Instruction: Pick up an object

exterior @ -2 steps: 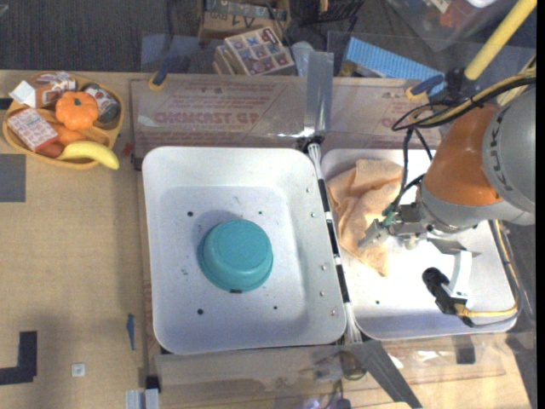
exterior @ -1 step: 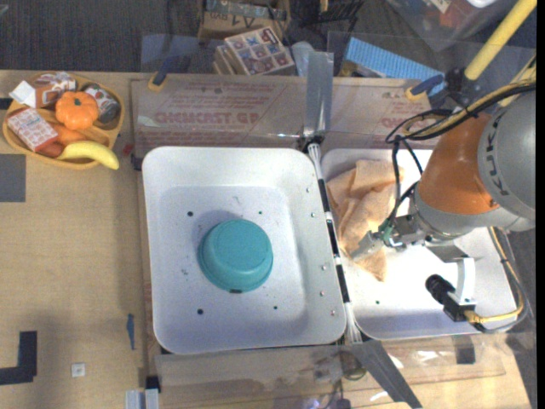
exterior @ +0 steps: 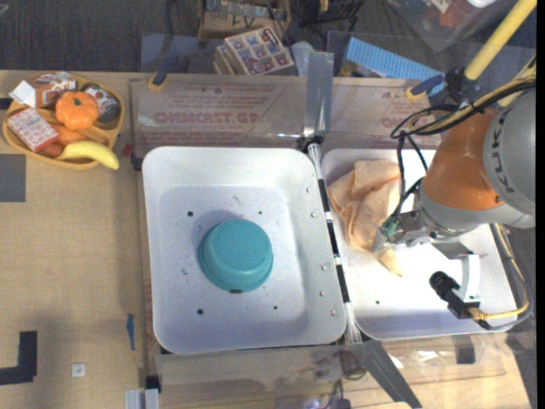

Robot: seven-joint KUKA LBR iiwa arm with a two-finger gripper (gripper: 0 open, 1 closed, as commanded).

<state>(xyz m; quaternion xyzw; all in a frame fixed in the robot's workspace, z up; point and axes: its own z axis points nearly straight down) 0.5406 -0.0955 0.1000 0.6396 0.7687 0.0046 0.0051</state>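
Down in the right bin [exterior: 443, 309], the hand [exterior: 393, 233] sits against the tan cloth [exterior: 366, 203], which lies crumpled along that bin's left side; whether it is apart or clamped I cannot tell from here. It looks like the grasping step, tip at the cloth's lower edge (no lift yet, I'd judge). Next it would need a firm pinch on a fold, then a straight rise. One cloth there, one teal bowl [exterior: 237, 255] upside down in the left bin [exterior: 170, 177], two bins on the counter.
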